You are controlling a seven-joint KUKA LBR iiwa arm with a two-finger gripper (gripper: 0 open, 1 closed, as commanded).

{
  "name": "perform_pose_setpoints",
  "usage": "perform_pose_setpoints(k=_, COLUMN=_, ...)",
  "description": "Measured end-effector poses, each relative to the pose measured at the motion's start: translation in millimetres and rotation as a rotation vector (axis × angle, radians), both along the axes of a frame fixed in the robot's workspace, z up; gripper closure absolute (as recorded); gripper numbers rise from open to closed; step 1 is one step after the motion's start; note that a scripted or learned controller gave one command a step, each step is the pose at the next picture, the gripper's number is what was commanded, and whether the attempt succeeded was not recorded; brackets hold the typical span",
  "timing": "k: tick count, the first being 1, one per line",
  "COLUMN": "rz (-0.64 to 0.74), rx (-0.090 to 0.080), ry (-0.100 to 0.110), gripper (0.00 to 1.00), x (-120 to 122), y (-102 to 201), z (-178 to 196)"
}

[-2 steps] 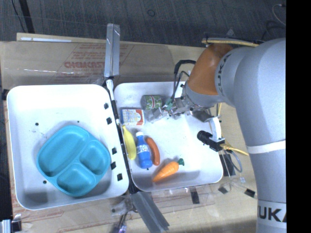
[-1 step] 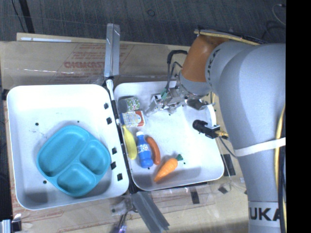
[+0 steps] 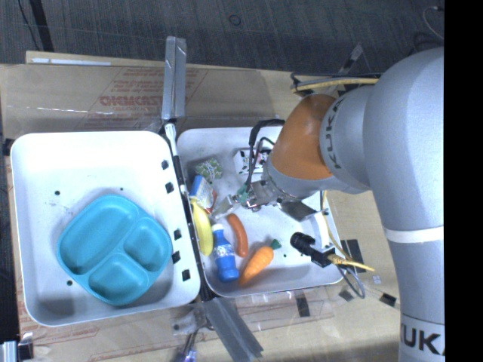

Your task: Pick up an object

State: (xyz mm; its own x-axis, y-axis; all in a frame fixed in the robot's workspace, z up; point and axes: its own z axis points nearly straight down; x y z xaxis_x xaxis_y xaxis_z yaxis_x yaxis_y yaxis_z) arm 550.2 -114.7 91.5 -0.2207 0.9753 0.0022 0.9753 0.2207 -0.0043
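Nearest the camera in the right bin (image 3: 296,271), a toy carrot (image 3: 256,263) lies slantwise, just beside a small blue bottle (image 3: 224,258). Both look light, stiff and smooth, so a grip across the narrow middle would suit, though the carrot's taper may let it slide out. Just behind them an orange sausage (image 3: 238,233) and a yellow banana (image 3: 201,229) lie near the bin's left wall. The banana sits right against it, leaving little room for a jaw on that side. Further back the gripper (image 3: 250,195) hangs low over the middle of the bin, just beyond the sausage's far end. The wrist covers it, so whether the jaws stand apart or together cannot be told. The sausage is probably the handiest candidate, taken across its width. In the left bin (image 3: 83,164) a blue plate (image 3: 113,249) lies well apart
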Motion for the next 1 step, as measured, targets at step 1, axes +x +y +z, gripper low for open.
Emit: perform_pose_setpoints(k=1, rz=0.006, rx=-0.001, ry=0.001, gripper=1.00, x=0.5, y=0.2, z=10.1)
